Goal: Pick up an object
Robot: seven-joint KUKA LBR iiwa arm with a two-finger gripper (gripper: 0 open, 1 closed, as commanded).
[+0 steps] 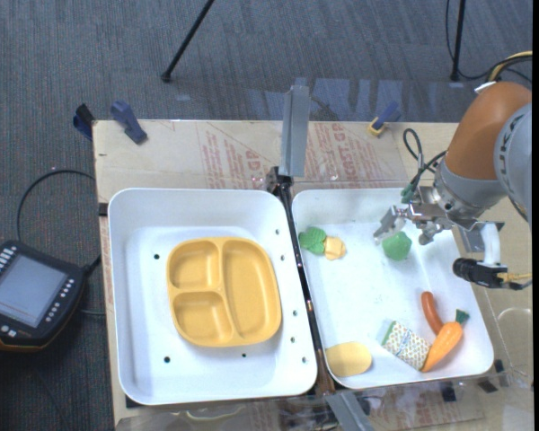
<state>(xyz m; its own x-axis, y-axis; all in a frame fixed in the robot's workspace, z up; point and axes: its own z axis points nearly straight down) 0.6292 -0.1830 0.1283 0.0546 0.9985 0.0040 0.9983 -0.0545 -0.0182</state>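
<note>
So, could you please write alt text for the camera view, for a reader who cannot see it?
A grey and orange robot arm's gripper hovers just above a green toy in the right bin, which also holds a carrot and other small toys. The left bin holds a yellow divided plate.

Glossy yellow plastic tray [223, 291], smooth white plastic bins [130, 241], bare plywood bench [198, 155]

bare right bin [368, 285] centre, toys around edges
</note>
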